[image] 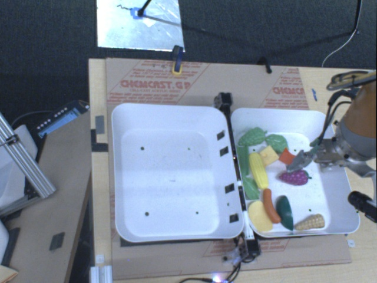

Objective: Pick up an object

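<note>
Down on the bench [194, 75] you see two shallow white bins side by side: the left bin [171, 170] and the right bin [339, 217], which holds all the toy food. Your arm [359, 122] reaches in from the right, its orange band showing above the wrist, and hangs over the right bin's right half.

The gripper [300, 161] points left and sits just above the purple grapes [294, 177], close to the small red piece [287, 155]; you cannot tell from this view how its jaws stand, and nothing shows between them.

Along the bin's left wall you have a green leafy vegetable [252, 137] at the top, with a second green piece [277, 141] just beside it. Below these lie the yellow corn cob [258, 168] and a pale yellow block [269, 154], touching or nearly so. Lower still sit an orange carrot [270, 205], a dark green vegetable [285, 212], a yellow round piece [258, 216] and an ice-cream cone [310, 221] near the front rim.
</note>
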Robot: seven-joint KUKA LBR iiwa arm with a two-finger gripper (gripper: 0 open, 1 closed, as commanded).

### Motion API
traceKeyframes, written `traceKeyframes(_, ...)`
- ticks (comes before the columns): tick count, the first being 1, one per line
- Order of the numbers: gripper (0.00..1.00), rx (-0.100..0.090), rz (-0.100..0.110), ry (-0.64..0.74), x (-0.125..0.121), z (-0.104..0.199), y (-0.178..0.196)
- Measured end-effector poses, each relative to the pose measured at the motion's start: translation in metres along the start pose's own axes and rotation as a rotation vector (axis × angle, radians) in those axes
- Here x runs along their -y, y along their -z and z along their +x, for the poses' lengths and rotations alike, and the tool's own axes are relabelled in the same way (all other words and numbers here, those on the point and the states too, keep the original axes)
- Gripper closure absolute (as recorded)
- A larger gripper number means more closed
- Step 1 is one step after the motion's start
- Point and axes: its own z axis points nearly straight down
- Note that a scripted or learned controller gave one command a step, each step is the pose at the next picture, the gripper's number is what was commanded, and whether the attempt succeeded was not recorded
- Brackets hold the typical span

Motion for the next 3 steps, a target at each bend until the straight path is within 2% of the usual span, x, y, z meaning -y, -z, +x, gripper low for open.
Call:
traceKeyframes(1,0.00,0.003,-0.006,-0.003,-0.063,0.019,-0.109)
traceKeyframes(2,0.00,0.001,0.002,-0.003,-0.051,-0.006,-0.129)
traceKeyframes(3,0.00,0.001,0.002,-0.006,-0.029,-0.046,-0.128)
